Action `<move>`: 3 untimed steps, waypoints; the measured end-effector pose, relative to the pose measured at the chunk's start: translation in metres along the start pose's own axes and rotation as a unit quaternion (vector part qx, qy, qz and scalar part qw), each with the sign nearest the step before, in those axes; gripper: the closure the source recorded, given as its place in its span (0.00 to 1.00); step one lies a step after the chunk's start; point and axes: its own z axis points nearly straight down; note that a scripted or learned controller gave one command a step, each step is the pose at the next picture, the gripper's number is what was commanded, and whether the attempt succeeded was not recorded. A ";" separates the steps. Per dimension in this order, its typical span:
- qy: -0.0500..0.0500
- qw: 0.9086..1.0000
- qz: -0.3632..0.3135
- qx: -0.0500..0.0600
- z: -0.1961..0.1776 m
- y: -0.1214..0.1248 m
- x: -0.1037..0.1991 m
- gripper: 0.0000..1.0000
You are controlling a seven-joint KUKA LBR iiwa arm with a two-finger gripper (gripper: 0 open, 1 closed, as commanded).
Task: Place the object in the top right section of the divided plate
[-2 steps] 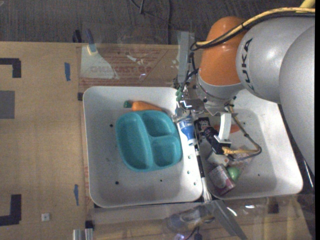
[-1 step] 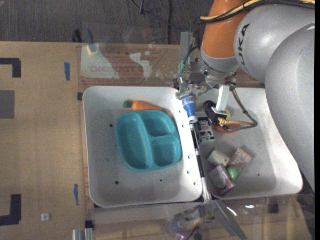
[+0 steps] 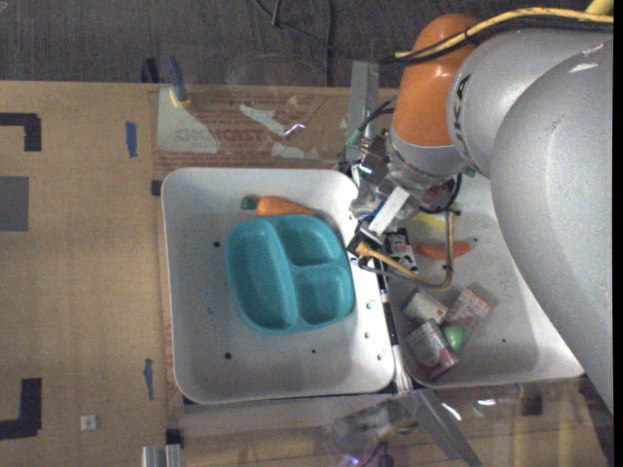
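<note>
teal divided plate sits in the left bin; an orange object peeks from behind it. the jaws at the bins' divide: cannot tell their state.

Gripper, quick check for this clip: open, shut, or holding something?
Gripper: cannot be told; it sits at the seam between the two bins, beside the teal divided plate.

Two white bins on the bench, one teal divided plate, one orange carrot (half tucked behind it), one arm.
</note>
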 end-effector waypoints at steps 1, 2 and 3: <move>0.000 0.997 -0.076 -0.002 -0.127 -0.062 0.007 1.00; 0.000 0.993 -0.114 -0.001 -0.037 -0.049 -0.033 1.00; 0.001 0.994 -0.112 -0.002 -0.047 -0.047 -0.034 1.00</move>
